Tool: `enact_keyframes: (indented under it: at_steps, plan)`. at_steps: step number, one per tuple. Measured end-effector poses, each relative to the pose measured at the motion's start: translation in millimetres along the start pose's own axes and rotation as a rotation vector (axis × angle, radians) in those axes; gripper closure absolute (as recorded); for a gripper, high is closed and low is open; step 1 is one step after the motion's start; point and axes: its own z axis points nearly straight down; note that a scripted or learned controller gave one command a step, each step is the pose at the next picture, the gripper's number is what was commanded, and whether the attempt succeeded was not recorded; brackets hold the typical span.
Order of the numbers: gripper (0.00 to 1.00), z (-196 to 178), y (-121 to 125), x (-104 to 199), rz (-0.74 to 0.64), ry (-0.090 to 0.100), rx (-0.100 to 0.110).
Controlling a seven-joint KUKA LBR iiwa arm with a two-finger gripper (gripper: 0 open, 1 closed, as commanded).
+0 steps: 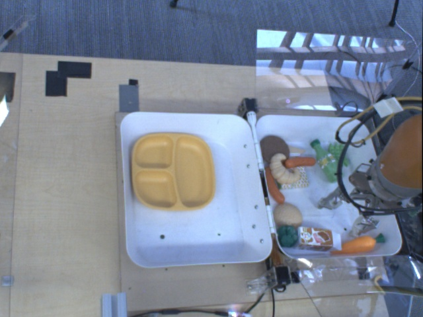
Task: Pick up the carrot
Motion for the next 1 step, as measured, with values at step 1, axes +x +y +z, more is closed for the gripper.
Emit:
enact_keyframes:
  at_steps: [1]
  plan:
    - [0.0,0.5,4.2,6.7,-0.255,0.005,-0.003]
